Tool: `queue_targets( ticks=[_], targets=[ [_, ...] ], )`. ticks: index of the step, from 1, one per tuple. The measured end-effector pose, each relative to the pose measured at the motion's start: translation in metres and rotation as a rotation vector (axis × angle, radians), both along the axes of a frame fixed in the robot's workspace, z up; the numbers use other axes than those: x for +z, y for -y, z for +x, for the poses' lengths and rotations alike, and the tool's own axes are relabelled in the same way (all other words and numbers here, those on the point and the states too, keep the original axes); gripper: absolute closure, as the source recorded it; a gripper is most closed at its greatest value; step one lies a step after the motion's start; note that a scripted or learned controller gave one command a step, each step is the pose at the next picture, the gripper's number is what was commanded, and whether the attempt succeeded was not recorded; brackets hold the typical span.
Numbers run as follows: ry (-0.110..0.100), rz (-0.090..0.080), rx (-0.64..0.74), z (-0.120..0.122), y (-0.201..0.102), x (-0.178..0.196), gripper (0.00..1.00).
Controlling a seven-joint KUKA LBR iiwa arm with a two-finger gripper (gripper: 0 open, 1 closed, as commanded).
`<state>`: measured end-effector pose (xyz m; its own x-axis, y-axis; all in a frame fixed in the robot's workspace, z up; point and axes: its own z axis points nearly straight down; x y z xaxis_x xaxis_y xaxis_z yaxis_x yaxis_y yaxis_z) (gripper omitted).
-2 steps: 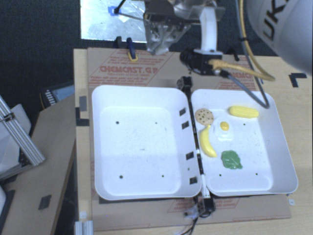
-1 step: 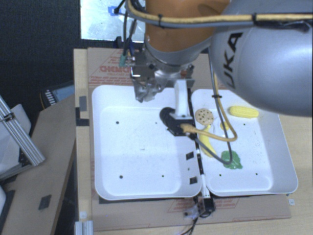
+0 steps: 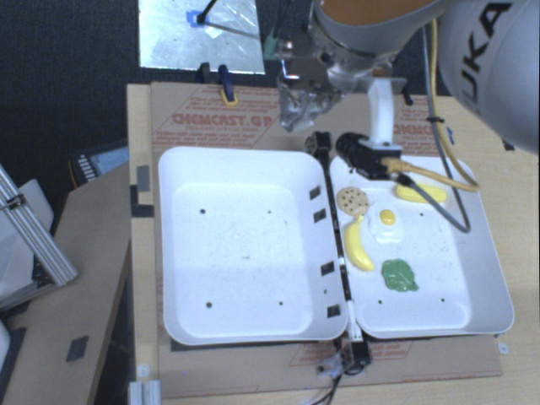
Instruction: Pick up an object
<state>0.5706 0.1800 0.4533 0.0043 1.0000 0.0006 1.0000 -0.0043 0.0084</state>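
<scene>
The arm reaches in from the upper right, its hand hanging above the worktop just behind the bins. The view there is blurred, so I cannot tell how the hand stands, though nothing seems to be held. The right bin holds a cookie, a banana, a fried egg, a green leaf and another yellow piece. The left bin lies beside it.
</scene>
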Motion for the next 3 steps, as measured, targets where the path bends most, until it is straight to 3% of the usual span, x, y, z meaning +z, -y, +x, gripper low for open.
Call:
queue_targets(
  ticks=[1,2,3],
  targets=[
    [-0.006,0.002,0.014,-0.025,-0.058,0.016,1.0],
    [0.0,0.004,0.009,-0.026,-0.054,0.086,1.0],
    [-0.005,-0.001,0.002,0.097,-0.052,0.079,1.0]
  ],
)
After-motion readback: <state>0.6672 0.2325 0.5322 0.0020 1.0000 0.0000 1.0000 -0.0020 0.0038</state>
